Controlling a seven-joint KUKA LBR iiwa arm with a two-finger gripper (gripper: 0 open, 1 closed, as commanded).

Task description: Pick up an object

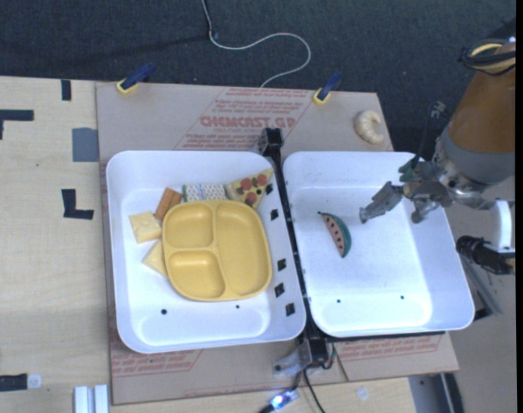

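Note:
A small watermelon-slice toy (336, 233), green rind with a red face, lies in the right bin (390, 312) left of its middle. My gripper (397, 208) hangs over the right bin's upper right part, to the right of the slice and apart from it. Its two fingers are spread open with nothing between them. In the left bin (132, 317) a yellow divided plate (217, 249) lies on several flat food toys: tan crackers (146, 225), a brown piece (168, 201) and a pizza slice (251, 186).
A beige pastry-like toy (370, 126) lies on the cardboard behind the right bin. Clamps (328, 85) hold the cardboard's far edge, and a white cable (261, 41) loops behind it. A black divider rail (283, 231) runs between the bins.

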